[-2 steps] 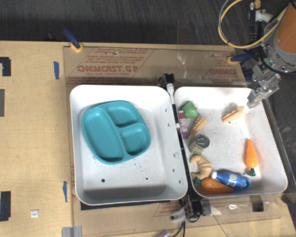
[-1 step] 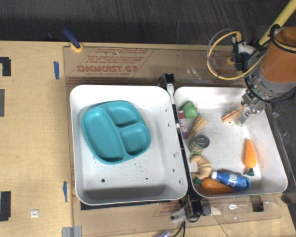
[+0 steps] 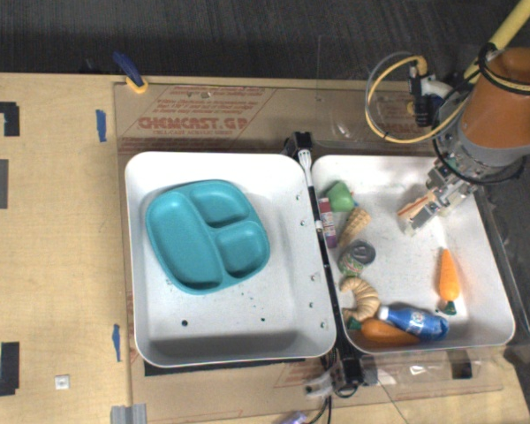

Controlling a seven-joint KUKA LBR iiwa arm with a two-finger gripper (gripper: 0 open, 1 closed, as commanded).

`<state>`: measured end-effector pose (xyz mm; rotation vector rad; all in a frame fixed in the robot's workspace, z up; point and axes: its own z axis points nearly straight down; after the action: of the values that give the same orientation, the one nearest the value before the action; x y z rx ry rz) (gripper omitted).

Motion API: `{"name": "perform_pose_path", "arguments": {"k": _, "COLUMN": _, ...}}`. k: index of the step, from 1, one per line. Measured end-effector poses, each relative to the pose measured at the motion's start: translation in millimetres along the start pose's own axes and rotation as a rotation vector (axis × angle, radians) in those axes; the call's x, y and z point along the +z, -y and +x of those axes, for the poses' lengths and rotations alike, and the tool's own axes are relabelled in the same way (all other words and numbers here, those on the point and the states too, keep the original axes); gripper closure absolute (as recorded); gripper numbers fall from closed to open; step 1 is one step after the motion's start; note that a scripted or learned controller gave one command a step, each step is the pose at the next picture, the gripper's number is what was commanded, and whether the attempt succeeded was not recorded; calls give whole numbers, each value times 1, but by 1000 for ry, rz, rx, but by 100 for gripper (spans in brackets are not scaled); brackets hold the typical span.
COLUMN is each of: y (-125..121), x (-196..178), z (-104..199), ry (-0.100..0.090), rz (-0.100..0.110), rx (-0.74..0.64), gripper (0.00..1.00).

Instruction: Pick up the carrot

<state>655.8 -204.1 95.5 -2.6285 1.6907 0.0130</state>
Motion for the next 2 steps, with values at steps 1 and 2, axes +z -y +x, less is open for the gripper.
{"name": "perform_pose_path", "arguments": {"k": 1, "y": -59, "x": 7, "z": -32, "ry": -7, "rz": 0, "rx": 89, "gripper": 0}}
{"name": "perform_pose_path", "arguments": {"k": 2, "y": -54, "x": -5, "z": -33, "ry": -9, "rz": 11, "rx": 89, "gripper": 100}}
